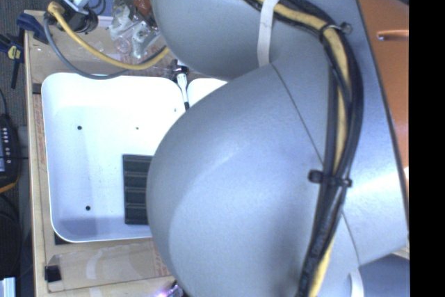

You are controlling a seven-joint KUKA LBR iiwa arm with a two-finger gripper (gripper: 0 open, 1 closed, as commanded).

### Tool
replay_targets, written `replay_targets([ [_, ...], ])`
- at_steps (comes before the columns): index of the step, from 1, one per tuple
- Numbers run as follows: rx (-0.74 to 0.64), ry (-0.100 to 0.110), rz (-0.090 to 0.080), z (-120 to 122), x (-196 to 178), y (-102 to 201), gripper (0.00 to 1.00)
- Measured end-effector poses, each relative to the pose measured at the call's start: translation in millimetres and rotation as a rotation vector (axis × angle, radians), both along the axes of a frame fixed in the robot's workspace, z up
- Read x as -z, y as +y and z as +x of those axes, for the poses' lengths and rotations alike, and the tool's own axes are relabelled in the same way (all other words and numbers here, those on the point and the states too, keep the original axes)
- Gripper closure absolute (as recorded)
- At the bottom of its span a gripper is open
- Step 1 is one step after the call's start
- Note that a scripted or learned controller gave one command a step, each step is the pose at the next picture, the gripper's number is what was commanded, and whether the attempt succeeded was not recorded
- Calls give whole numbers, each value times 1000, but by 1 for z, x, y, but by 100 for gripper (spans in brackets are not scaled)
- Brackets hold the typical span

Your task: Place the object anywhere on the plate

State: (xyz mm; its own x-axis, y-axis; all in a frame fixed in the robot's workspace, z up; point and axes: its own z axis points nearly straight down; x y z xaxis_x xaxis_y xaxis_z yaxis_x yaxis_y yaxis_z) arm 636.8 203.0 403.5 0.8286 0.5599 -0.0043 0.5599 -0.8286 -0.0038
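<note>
Alignment had to come first, since the gripper (132, 19), its state impossible to tell, hung well apart from the dark ridged object (137, 188).

We are looking down on the grey arm (278, 170), whose bulky body is covering most of the right side and hiding nearly all of the right bin (206, 88). A yellow cable (334, 45) and a white strap (268, 17) are running over its casing. The left white bin (76, 149) is lying open to us, with a dark ribbed object (137, 188) resting on its floor, partly tucked under the arm. The gripper assembly (132, 14) is hanging beyond the bins' far edge.
</note>
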Motion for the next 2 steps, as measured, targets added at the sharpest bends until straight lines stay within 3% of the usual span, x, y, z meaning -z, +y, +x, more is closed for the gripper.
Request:
replay_targets([
  [1,333,-4,-2,-30,-38,-20,100],
  [2,195,-2,-3,-98,-38,16,100],
])
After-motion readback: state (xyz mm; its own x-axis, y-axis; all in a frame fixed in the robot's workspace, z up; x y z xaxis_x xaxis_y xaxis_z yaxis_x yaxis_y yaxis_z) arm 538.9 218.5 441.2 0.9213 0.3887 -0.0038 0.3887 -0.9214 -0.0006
